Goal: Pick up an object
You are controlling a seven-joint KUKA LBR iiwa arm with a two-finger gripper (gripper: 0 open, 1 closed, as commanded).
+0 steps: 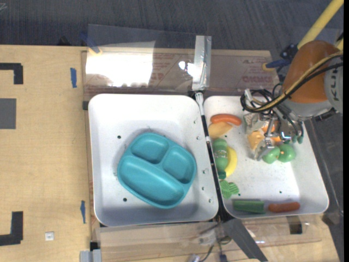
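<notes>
Green stick point(247, 205) lies nearest; hand point(268, 142), grip unclear, over round green fruit point(278, 155)

The scene is evenly and brightly lit from above. Strong white glare washes over a clear plastic sheet point(139, 64) behind the left bin point(103, 119), hiding whatever lies beneath it. A metal strip point(202, 59) beside the sheet also shines. The teal tray point(157, 169) casts a soft, narrow shadow along its lower edge. The picture is slightly soft overall, with small items in the right bin point(311, 184) blurred and grainy.
</notes>
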